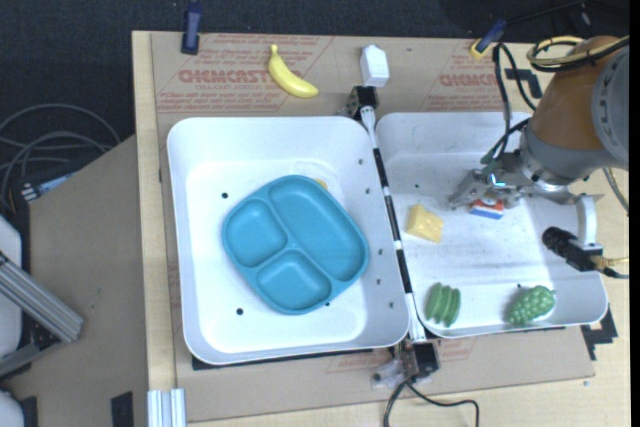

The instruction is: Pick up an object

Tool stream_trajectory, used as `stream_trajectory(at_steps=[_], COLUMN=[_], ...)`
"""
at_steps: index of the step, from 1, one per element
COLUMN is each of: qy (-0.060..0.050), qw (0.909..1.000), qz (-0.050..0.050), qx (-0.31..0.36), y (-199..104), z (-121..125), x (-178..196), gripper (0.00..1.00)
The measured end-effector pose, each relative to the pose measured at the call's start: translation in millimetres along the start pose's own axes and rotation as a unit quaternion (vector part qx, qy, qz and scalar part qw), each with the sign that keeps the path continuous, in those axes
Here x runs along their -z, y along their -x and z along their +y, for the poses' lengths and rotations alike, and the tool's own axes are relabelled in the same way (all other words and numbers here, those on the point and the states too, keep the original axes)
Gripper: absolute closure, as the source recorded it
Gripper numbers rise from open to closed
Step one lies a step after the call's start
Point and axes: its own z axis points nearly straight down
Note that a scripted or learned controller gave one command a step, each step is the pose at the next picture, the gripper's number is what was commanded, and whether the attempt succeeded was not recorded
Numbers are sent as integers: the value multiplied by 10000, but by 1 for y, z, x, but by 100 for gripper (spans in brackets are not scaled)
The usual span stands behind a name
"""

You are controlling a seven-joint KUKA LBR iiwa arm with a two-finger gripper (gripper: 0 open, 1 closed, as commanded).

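Small red-white-blue object [487, 208] under jaws [489, 187] of unclear state, mid right bin [440, 130], walls well apart.

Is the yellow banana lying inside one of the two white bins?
No, the banana lies on the cardboard-coloured bench top beyond the left bin, outside both bins.

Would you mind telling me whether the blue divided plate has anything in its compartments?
Empty: all three compartments of the blue plate show bare blue surface.

Small red, white & blue object [487, 208] lies in right bin [520, 260], under gripper [489, 190].
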Motion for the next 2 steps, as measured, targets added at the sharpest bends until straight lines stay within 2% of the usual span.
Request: stream_trajectory(at_steps=[1,2], qy=[15,27], qw=[10000,10000], qz=[-7,0], qx=[0,9], y=[0,-94], z=[1,37], x=[11,102], gripper=[100,100])
